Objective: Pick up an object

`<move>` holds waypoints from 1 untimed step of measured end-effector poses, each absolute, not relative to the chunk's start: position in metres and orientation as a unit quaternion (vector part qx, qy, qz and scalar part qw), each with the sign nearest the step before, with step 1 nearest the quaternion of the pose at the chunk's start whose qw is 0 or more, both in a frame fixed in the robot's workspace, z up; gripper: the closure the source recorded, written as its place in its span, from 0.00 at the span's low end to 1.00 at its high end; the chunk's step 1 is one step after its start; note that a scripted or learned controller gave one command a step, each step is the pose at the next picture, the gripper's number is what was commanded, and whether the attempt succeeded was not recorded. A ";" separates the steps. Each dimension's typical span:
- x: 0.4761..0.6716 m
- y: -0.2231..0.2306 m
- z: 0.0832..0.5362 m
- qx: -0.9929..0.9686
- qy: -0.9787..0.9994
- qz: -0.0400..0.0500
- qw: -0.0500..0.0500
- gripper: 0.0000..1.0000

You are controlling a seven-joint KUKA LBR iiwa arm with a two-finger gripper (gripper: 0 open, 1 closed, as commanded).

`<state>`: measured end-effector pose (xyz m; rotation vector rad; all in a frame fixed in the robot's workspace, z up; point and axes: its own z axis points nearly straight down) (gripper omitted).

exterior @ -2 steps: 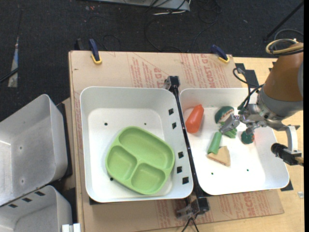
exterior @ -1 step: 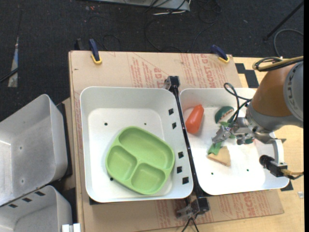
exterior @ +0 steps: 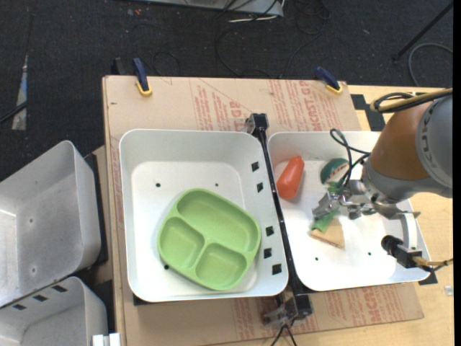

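My gripper (exterior: 325,211) reaches low into the right bin (exterior: 374,274) from its right edge, just above a tan wedge (exterior: 329,236) near the bin's middle; how wide it stands I cannot tell. An orange piece (exterior: 290,177) lies toward the bin's far left corner. The green tray (exterior: 209,238) fills the left bin (exterior: 144,193).

Left bin (exterior: 137,193): divided tray (exterior: 209,238), lying toward the front. Right bin (exterior: 360,269): carrot (exterior: 290,177) at rear left, beside the divider; round item (exterior: 333,170) to its right; wedge (exterior: 328,235) in front, mid-bin. Gripper (exterior: 333,207) above the wedge, arm (exterior: 410,153) entering from the right.
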<state>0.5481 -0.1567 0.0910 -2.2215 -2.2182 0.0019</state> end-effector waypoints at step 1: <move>0.549 -0.157 0.102 -0.708 -0.706 0.000 0.000 1.00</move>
